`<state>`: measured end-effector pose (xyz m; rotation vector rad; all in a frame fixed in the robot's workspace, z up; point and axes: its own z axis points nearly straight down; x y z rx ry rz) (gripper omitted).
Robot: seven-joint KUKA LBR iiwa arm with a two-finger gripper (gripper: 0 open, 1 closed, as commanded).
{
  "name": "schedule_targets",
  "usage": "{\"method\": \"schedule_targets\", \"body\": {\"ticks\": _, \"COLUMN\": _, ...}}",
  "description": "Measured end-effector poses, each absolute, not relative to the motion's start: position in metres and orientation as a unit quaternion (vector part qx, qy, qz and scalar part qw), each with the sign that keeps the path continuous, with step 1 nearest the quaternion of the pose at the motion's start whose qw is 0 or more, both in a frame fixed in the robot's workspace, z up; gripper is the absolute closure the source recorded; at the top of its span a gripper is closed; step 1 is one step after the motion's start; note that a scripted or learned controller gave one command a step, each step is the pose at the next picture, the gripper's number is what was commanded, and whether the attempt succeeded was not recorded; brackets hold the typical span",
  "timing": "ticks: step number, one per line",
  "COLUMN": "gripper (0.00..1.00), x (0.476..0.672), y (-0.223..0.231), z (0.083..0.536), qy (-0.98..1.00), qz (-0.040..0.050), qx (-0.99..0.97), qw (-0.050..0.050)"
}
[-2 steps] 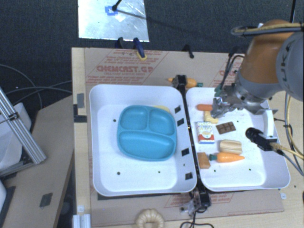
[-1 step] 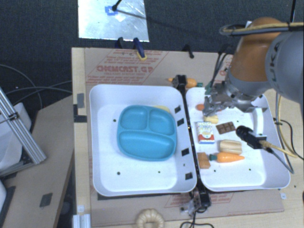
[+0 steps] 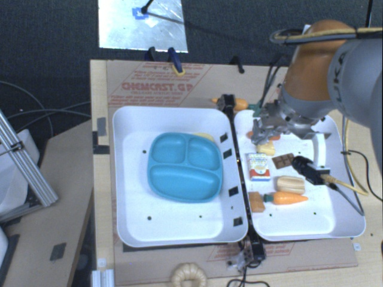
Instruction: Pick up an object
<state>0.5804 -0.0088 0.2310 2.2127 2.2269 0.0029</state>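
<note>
My gripper (image 3: 261, 136) hangs low over the back left part of the right bin (image 3: 344, 220). Right under it lies a small orange piece (image 3: 267, 149), partly hidden by the gripper. Nothing shows between the fingers. In front of the gripper lie a red and white carton (image 3: 258, 167) and a brown chocolate bar (image 3: 282, 159). Nearer the front are a pale bun (image 3: 290, 184), a carrot (image 3: 289, 198) and a small brown biscuit (image 3: 257, 202).
The left bin (image 3: 128, 220) holds a blue divided plate (image 3: 185, 166) with a yellow item (image 3: 205, 136) behind its far edge. An orange thing (image 3: 240, 104) sits on the bench behind the bins. A beige ring (image 3: 190, 275) lies at the bench's front edge.
</note>
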Motion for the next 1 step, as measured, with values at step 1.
{"method": "schedule_targets", "body": {"ticks": 1, "gripper": 1.0, "x": 0.586, "y": -0.0133, "z": 0.2211, "qy": 0.708, "qz": 0.0001, "qx": 0.707, "qw": 0.001}}
